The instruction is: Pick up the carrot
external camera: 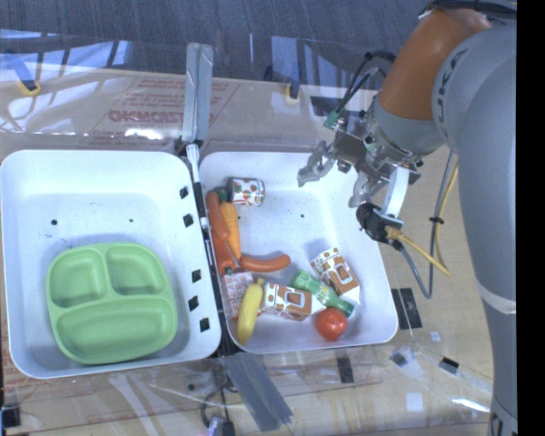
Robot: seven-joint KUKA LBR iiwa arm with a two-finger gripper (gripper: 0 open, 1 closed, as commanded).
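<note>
Your carrot (224, 232) lies in the right bin (295, 166), pressed along its left wall, a long orange taper running from mid-frame downward with its narrow end toward the top. That wall leaves little room on one side, so judge any approach from the open, right-hand side. A sausage (265, 262), smooth and reddish-brown, curves off from the carrot's lower end and touches or nearly touches it. Just above the carrot's tip sits a small can (245, 191) on its side, with a printed label. Below, a yellow banana (249, 312) leans against the same wall, and printed cartons (289, 302) lie jumbled beside a green piece (324, 293) and a glossy red tomato (331, 324) at the lower right of the bin. These are all smooth toy shapes, likely slippery to pinch. The gripper (334, 178) hangs over the bin's upper right, well apart from the carrot; its fingers look spread and hold nothing. You have not yet reached the pick. The left bin (36, 175) carries a green divided plate (112, 302), matte plastic with three wells.
</note>
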